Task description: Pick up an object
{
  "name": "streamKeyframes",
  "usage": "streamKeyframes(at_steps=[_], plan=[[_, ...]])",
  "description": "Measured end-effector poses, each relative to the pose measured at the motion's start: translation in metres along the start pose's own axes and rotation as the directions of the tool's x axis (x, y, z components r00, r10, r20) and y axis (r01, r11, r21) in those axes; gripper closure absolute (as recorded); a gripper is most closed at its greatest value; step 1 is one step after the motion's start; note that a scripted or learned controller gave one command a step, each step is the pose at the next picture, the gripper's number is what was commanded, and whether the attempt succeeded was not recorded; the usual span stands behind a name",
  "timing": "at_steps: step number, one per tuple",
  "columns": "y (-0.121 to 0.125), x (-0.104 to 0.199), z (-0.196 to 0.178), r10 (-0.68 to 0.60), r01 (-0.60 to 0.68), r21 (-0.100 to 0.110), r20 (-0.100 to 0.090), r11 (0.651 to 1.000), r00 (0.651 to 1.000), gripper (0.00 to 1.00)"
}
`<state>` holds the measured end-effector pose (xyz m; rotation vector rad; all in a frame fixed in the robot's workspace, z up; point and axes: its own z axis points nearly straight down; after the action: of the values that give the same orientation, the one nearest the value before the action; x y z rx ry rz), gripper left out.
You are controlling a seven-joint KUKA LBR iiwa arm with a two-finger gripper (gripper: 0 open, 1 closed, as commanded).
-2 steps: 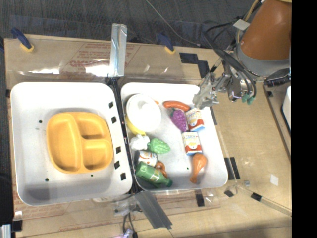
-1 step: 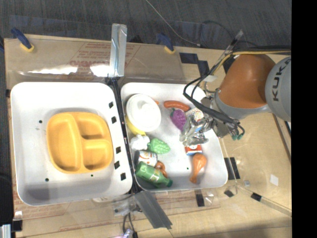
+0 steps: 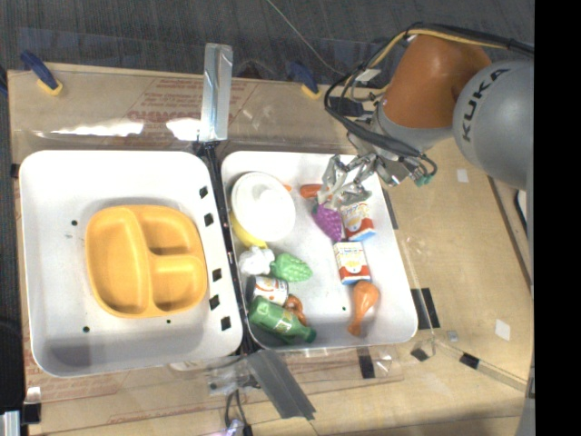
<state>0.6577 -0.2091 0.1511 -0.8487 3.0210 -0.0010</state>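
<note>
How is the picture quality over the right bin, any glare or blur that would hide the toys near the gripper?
Camera view: lighting is even and soft. Glare sits on the plastic sheet behind the left bin, not on the right bin. The white lid looks washed out, and the gripper is slightly soft against the purple toy.

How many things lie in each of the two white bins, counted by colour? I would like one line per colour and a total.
Yellow: 2, the divided tray in the left bin and the bowl with a white inside
Green: 2, the bottle and the small ridged toy
Purple: 1, the grapes
Orange: 1, the drumstick
Red and white: 2, the cartons
Total: 8 clearly seen; a few small pieces are too unclear to count.
</note>
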Motion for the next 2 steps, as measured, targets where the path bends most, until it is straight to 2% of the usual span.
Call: streamKeyframes(at_steps=[1, 2], plan=[[-0.003, 0.0, -0.13, 0.2, -0.2, 0.008, 0.008, 0.98, 0.98, 1.0], [0.065, -0.039, -0.043, 0.16, -0.16, -0.006, -0.006, 0.987, 0.987, 1.0]])
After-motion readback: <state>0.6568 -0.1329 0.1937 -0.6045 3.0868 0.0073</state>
